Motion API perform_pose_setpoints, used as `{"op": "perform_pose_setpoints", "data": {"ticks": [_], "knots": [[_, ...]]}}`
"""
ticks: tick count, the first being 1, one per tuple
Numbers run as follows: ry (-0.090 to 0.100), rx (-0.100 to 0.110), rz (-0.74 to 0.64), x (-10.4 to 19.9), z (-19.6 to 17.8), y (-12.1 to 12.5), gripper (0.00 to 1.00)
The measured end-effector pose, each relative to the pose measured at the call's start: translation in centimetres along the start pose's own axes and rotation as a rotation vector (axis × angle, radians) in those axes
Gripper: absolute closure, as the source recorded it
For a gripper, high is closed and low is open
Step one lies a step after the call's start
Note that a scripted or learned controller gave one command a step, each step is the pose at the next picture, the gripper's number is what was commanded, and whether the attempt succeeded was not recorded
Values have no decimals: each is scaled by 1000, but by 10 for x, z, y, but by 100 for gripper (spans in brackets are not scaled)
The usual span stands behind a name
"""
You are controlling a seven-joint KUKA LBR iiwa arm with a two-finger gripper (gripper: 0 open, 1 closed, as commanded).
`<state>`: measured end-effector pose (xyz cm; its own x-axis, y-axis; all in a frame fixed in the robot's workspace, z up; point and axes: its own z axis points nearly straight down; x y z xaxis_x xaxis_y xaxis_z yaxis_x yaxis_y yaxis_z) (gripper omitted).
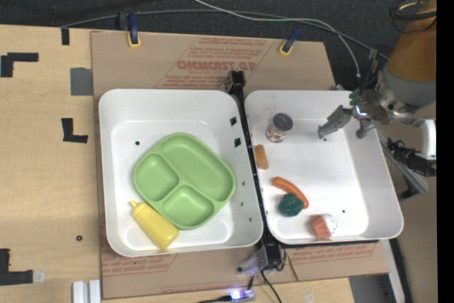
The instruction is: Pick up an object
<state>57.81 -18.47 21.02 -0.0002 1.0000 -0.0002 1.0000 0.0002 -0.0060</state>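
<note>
My gripper (348, 127) hangs over the far right part of the right bin (365, 174). It is open and nothing is between its fingers. In that bin lie a small jar with a grey lid (279, 127), a short orange-brown piece (261, 156) by the left wall, an orange carrot (290, 189), a green broccoli-like toy (289, 206) and a red and white piece (323, 226) near the front. The jar is the closest, a bit to the left of the gripper.
The left bin (117, 152) holds a green divided plate (184, 179) and a yellow bottle (153, 225) at its front left. A black divider (245, 145) runs between the bins. Cables cross the dark area behind the bench.
</note>
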Motion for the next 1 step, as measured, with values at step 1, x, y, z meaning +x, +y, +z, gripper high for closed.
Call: {"op": "perform_pose_setpoints", "data": {"ticks": [1], "knots": [[0,1,-1,2,59,-1,0]]}}
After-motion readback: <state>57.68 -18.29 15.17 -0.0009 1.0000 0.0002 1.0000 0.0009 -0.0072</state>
